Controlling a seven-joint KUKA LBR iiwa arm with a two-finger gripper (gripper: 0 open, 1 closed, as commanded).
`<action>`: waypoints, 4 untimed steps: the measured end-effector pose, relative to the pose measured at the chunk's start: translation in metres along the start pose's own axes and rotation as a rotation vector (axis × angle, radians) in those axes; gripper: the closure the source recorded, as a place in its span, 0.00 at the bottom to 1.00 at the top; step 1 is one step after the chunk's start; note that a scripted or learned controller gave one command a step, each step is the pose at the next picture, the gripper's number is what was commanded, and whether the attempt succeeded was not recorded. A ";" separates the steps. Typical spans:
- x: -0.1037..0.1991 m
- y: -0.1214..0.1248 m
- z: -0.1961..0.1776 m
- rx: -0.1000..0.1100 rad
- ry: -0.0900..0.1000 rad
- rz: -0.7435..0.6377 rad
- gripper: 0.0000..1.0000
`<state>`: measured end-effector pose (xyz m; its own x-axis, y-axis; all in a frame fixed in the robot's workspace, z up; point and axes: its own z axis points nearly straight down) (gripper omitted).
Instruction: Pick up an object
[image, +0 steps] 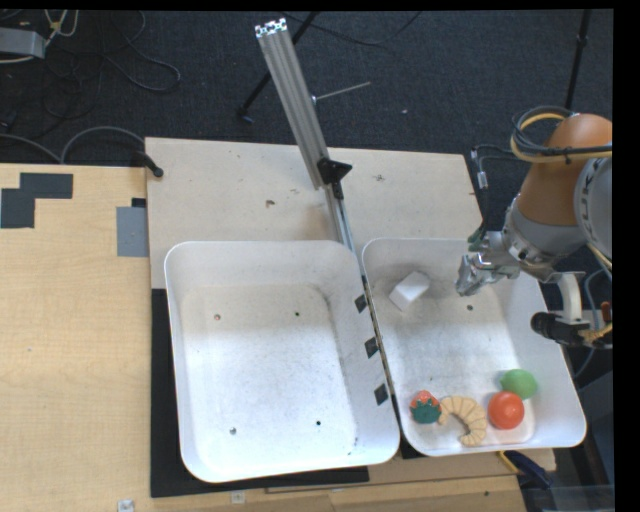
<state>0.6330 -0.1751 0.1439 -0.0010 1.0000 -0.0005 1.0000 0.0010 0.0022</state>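
Observation:
My gripper (470, 281) hangs over the upper part of the right bin (560, 420), a little right of a white block (408, 290) that lies on the bin floor. Nothing shows between the fingers. Along the near edge of the same bin lie a small red and green toy (425, 407), a tan croissant-shaped piece (465, 416), an orange-red ball (507, 410) and a green piece (519, 381) just behind it.
The left bin (200, 300) sits beside the right one, with a row of black clips (371, 346) along the shared wall. A slanted metal rail (300, 110) rises behind the bins. Light wooden bench surface lies at the left.

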 end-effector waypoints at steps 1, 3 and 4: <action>-0.005 -0.005 -0.045 0.000 0.000 0.004 1.00; 0.047 -0.003 -0.102 0.004 0.003 -0.003 1.00; 0.100 0.003 -0.089 0.006 0.003 -0.003 1.00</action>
<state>0.6356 -0.0752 0.2333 -0.0036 1.0000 0.0022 1.0000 0.0036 -0.0042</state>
